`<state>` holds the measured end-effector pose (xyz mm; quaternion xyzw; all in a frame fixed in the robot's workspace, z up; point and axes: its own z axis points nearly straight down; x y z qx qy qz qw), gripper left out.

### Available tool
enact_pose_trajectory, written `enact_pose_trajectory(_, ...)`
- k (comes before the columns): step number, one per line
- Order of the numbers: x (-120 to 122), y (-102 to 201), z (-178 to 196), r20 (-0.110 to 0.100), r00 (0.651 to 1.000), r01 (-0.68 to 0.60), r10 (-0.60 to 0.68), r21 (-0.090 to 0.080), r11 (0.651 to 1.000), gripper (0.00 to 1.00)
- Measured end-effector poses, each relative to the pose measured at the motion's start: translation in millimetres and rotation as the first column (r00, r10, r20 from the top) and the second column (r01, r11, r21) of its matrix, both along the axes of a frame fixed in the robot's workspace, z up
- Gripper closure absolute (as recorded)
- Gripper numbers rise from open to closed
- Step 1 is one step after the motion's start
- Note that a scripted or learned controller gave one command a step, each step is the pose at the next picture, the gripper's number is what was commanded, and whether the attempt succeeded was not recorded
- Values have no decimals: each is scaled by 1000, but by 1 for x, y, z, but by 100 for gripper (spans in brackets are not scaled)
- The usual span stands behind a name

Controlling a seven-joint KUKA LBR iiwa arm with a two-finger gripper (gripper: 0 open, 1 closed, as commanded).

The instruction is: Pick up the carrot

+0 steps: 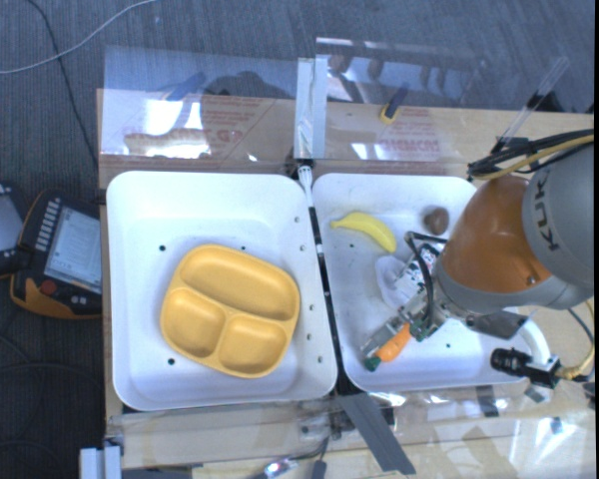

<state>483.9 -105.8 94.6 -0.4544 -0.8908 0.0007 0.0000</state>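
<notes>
White right bin (449, 372) holds a small orange, green-topped carrot (388, 347); the hand's (411, 319) grip is unclear.

You're in a robot lab: teach pendant (60, 257) at 9 o'clock, cables (50, 38) on carpet, acrylic-walled bench (210, 118) w/ bins.
</notes>
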Motion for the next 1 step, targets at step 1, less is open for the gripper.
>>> enact_pose_trajectory(1,3,-7,-4,6,998,-57,57,4,998,0)
